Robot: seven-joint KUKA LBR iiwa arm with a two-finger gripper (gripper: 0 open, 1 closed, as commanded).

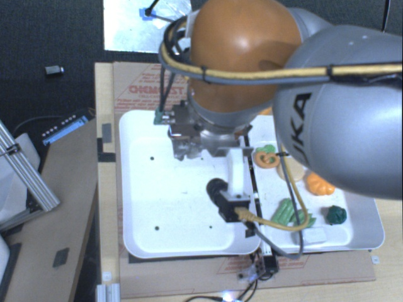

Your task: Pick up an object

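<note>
The grey arm, with its orange band, reaches in over the 2 white bins on the bench. The gripper sits over the upper part of the left bin; whether it is spread or pressed together cannot be told. Objects lie in the right bin: an orange ring-shaped piece, an orange object, a dark green object and a light green object
</note>
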